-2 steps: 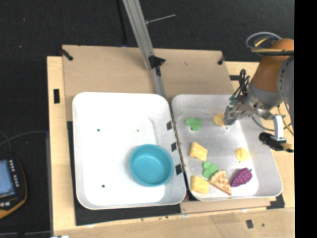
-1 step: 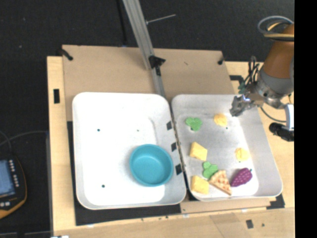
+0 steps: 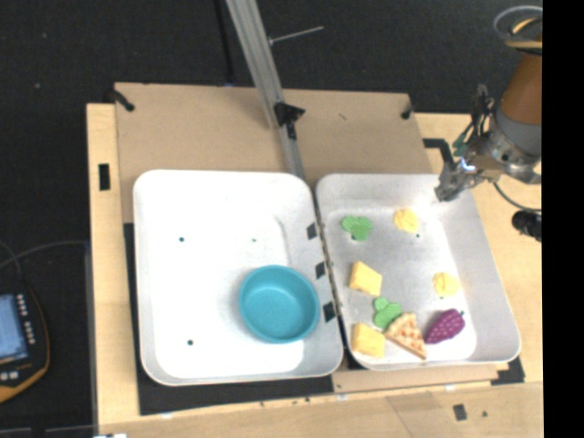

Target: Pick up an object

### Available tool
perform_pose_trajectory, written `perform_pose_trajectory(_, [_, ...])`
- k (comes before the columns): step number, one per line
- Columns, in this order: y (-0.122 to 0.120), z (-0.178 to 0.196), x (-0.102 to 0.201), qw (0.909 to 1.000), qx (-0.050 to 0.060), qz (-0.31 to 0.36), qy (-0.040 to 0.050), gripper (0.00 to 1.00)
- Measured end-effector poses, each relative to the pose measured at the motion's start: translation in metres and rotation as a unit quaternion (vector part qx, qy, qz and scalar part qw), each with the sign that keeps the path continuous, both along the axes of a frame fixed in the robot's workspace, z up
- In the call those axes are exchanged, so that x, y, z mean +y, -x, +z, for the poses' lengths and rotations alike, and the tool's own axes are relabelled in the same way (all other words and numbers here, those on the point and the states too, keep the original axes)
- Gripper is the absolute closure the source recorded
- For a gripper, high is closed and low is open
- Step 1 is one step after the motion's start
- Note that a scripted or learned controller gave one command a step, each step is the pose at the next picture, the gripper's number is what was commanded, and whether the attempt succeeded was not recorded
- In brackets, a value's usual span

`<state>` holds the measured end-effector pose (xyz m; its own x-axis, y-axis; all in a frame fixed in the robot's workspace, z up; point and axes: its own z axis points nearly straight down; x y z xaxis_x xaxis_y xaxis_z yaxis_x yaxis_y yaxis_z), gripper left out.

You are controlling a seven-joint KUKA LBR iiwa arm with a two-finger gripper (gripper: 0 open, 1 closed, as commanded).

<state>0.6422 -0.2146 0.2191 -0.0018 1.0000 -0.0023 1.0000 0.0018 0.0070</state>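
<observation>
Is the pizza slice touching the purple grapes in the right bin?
Touching, as the camera view shows it: the pizza slice and the purple grapes meet with no white bin floor showing between them.

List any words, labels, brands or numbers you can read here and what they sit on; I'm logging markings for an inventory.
No text can be read.
The handheld controller at the left edge has a lit screen, too small and blurred to read.
The bins, blue bowl and toy foods show no markings.

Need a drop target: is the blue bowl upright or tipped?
Upright: the blue bowl in the left bin shows its open, round mouth facing up.
</observation>
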Motion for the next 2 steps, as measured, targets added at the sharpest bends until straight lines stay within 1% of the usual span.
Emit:
perform_pose_trajectory(1, [0.013,-0.005,0.053,1.0000,0.003,0.002,-0.0012,1.00])
perform_pose_trajectory(2, [0.033,-0.001,0.093,1.0000,0.003,0.002,-0.0014,1.00])
